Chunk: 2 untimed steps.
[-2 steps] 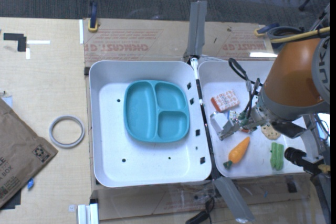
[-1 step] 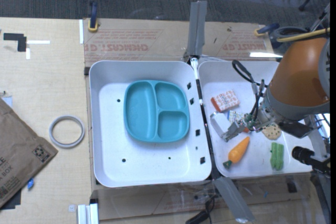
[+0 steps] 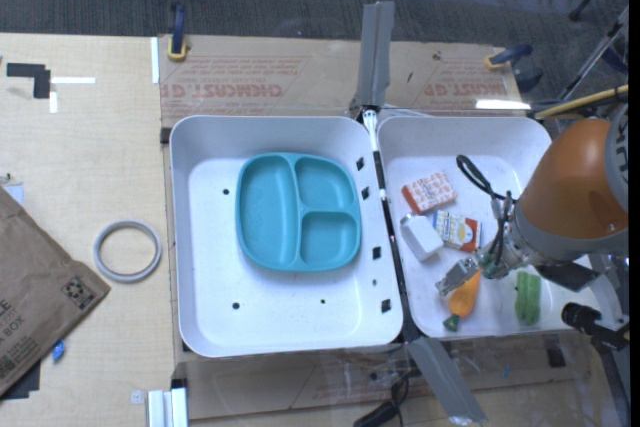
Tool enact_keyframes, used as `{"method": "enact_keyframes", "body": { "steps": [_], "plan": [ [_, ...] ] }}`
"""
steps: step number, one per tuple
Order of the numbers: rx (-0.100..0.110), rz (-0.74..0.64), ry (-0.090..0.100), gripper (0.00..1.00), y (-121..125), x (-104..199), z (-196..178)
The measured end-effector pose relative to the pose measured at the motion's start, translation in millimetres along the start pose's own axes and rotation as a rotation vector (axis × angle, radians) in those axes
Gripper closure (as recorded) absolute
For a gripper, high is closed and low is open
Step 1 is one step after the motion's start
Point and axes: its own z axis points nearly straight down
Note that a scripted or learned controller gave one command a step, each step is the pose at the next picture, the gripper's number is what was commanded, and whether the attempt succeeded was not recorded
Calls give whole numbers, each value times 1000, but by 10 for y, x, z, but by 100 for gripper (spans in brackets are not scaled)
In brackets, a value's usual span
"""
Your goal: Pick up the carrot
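Note:
The carrot (image 3: 464,296) is small and orange with a green end pointing toward the front rim. It lies in the right bin (image 3: 440,143), near the front. My gripper (image 3: 461,275) is low over the carrot's upper end, touching or nearly touching it. The grey arm with its orange band (image 3: 570,185) comes in from the right and hides the bin's right side. Whether the carrot is held cannot be made out.
Behind the carrot in the right bin lie a white block (image 3: 421,237), a small carton (image 3: 460,230), a red-orange packet (image 3: 428,191) and a black cable (image 3: 475,177). A green vegetable (image 3: 527,297) lies to its right. The left bin (image 3: 200,215) holds a blue divided plate (image 3: 298,212).

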Motion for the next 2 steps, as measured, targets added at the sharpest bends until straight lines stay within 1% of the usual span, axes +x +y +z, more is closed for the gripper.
{"method": "enact_keyframes", "body": {
  "steps": [1, 2],
  "plan": [
    [-3, 5, -2, 100, 8, -10, -90],
    [-1, 17, -2, 100, 146, 297, -970]
  ]
}}
